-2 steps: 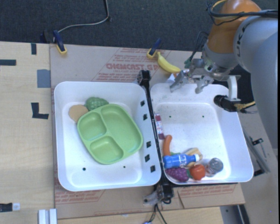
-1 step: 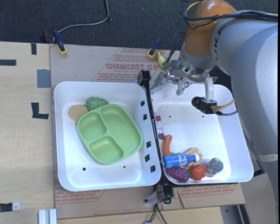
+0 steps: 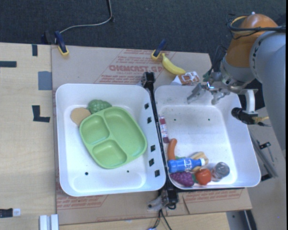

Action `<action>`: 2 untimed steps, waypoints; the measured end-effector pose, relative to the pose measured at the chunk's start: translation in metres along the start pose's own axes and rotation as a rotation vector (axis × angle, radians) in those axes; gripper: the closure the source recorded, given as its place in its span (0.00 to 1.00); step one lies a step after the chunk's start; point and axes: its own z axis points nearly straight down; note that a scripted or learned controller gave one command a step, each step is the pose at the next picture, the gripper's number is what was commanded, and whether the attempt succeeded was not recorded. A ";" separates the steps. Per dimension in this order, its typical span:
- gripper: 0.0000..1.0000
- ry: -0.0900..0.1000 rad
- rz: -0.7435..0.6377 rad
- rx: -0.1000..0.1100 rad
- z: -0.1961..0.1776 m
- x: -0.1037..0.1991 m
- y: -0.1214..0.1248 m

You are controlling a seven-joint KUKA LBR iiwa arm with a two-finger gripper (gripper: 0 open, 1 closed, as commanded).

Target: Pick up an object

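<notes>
Toys [image 3: 194, 169] crowd near rim; tool [image 3: 205, 94] at far rim.

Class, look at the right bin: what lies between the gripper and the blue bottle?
In the camera view, bare white bin floor separates gripper from blue bottle.

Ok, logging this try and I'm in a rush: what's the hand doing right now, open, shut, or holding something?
Hand: open, nothing between its fingers, over the far edge of the right bin.

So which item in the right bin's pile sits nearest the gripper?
The orange carrot, at the pile's top-left; the blue bottle, grapes and can lie farther from the gripper.
</notes>
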 end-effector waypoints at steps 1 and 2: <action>0.00 0.004 -0.005 -0.004 -0.045 0.111 -0.014; 0.00 0.000 0.000 -0.001 -0.041 0.000 0.000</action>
